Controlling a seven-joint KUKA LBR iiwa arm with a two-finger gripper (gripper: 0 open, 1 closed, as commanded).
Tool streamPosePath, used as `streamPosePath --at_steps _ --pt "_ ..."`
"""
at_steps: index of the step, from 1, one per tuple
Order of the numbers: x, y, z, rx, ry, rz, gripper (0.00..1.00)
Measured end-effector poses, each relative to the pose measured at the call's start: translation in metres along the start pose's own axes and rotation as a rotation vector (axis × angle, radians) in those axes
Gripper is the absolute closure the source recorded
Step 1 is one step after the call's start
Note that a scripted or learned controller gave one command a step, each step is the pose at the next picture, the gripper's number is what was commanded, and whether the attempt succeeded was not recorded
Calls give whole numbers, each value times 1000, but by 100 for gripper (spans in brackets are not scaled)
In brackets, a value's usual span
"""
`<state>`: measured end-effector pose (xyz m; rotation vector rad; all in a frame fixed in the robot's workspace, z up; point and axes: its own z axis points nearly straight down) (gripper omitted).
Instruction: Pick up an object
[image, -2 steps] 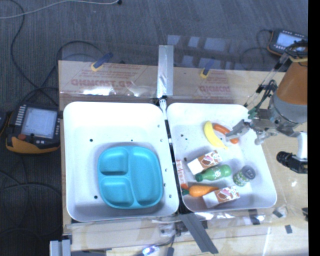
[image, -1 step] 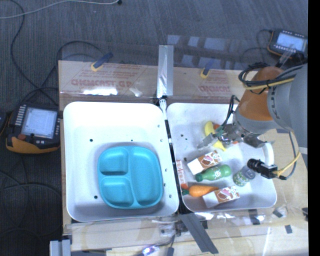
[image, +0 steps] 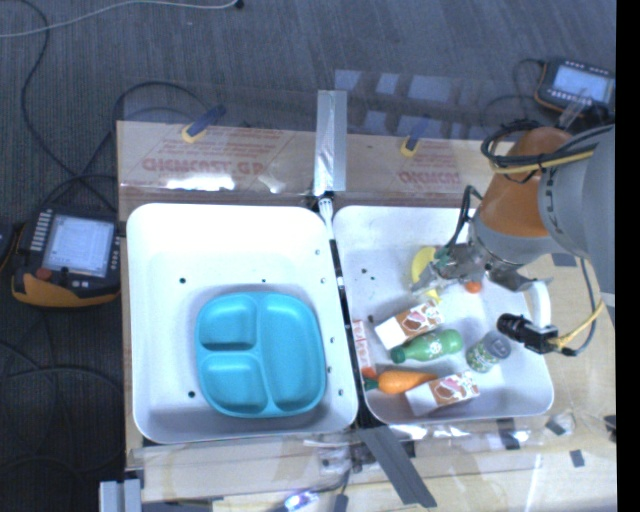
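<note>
My gripper (image: 452, 266) reaches down into the right bin (image: 520, 400) near its back, right beside a yellow banana-like piece (image: 422, 264). A small red piece (image: 472, 287) lies just to the gripper's right. In front of them lie a small juice carton (image: 412, 322), a green bottle (image: 430, 347), an orange carrot (image: 402, 381), a second carton (image: 446, 390) and a grey-green can (image: 488, 352). Nothing is visibly lifted.
The left bin (image: 160, 250) holds a blue divided plate (image: 262, 352). The grey arm with its orange band (image: 520, 205) comes in from the right over the right bin's far corner. A black cable plug (image: 522, 330) hangs over the bin's right rim. Handheld pendants (image: 65, 255) lie outside the bins.
</note>
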<state>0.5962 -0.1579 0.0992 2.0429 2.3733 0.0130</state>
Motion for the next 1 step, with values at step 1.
streamPosePath --at_steps 1 --pt "5 -2 -94 16 -1 271 100"
